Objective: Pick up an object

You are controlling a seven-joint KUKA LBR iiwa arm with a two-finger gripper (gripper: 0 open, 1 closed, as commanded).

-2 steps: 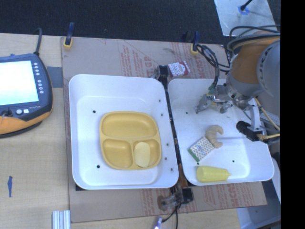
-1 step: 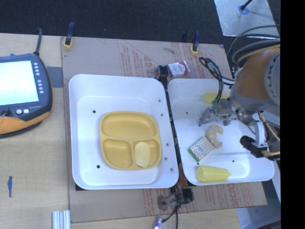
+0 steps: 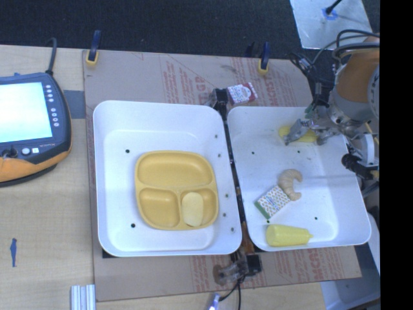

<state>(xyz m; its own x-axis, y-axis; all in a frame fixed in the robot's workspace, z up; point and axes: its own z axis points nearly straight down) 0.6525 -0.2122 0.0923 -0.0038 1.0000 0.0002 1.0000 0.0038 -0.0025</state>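
Yellow object (image 3: 288, 132) under end effector (image 3: 308, 133) in right bin (image 3: 342, 231); finger state indiscernible.

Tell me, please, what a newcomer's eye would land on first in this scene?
Likely the yellow divided tray in the left bin, with a pale oval piece in its lower right compartment. Next, the gripper low over a small yellow object at the right bin's far edge.

Near the small green and white packet (image 3: 273, 201) lying flat in the right bin (image 3: 258, 124), a pale curved piece (image 3: 292, 181) touches its upper corner, a yellow wedge (image 3: 288, 236) lies just below, and a yellow thing (image 3: 288, 133) sits far above it.
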